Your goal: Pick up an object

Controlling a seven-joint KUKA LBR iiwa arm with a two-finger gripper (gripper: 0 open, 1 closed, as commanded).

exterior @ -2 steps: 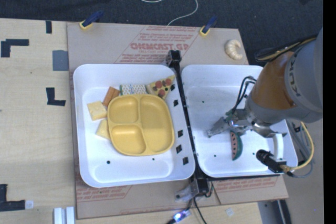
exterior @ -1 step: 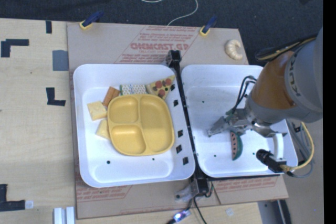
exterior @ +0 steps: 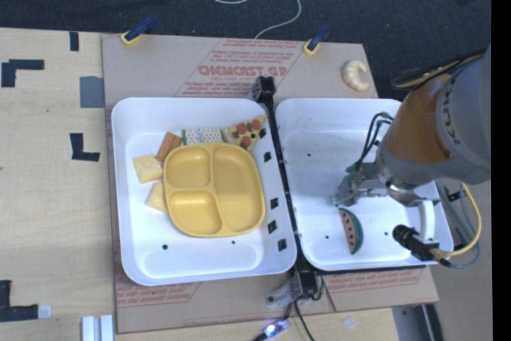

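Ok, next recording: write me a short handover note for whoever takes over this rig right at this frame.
Gripper: low in the right bin, just above the watermelon slice; finger state unreadable, nothing visibly held.
Things: watermelon slice lies on the right bin's floor. Left bin holds the yellow divided plate, with crackers and a pizza slice tucked around its edges.
Done: approach to the right bin.
Left: grasp and lift an object; the slice is nearest.
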